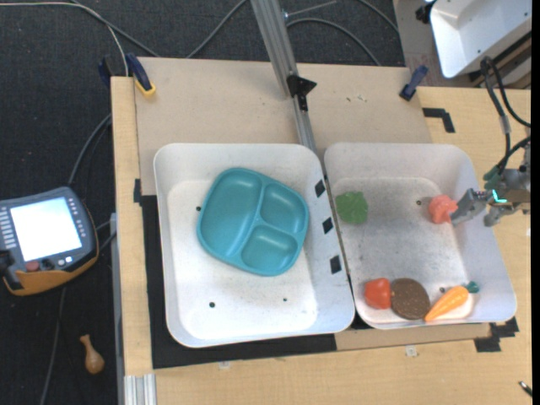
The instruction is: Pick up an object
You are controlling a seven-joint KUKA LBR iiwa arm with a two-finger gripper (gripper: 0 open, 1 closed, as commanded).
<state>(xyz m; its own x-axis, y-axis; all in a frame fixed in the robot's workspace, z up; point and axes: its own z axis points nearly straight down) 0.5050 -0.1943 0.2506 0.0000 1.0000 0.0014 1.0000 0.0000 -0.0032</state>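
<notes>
The right bin (396, 163) holds several small items. A salmon-pink toy (440, 209) lies near its right wall, and a green block (350, 207) sits by its left wall. Along the front wall lie a red tomato-like piece (378, 293), a brown disc (409, 299) and an orange carrot (446, 304). My gripper (474, 207) reaches in over the bin's right rim, and its tip is right beside the pink toy on that toy's right. I see nothing lifted off the bin floor.
The left bin (181, 251) holds a teal divided plate (253, 220). A metal post (278, 36) slants down between the bins at the back. A teach pendant (42, 236) lies off the bench at far left.
</notes>
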